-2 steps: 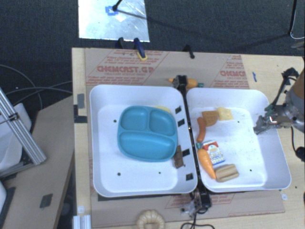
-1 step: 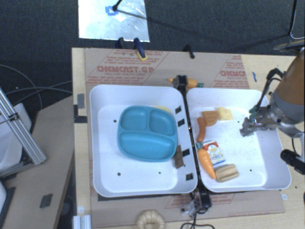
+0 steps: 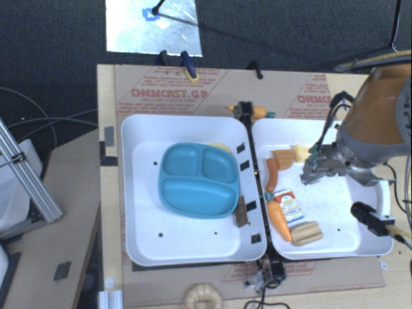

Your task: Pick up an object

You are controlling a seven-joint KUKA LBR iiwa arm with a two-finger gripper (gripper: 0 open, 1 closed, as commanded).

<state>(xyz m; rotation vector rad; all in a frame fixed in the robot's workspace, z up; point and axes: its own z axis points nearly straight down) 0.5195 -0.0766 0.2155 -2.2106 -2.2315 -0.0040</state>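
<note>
Hovering pincer [image 3: 313, 170] over right bin [image 3: 335, 240], grip state unreadable | carrot [image 3: 278, 219] just below-left | cardboard [image 3: 212, 89] on table [image 3: 71, 192] reads "CHEMCAST" beyond | dark carpet [image 3: 51, 37] farther

toys [image 3: 288, 206] crowd the right bin's [image 3: 364, 244] left side; its right floor lies bare.

Red block lettering is printed on the brown cardboard sheet [image 3: 193, 89] under the two bins; the left print reads roughly "CHEMCAST GP", while its repeat at the right [image 3: 315, 94] is partly cut off. The small carton's [image 3: 291, 206] label is too small to read.
</note>
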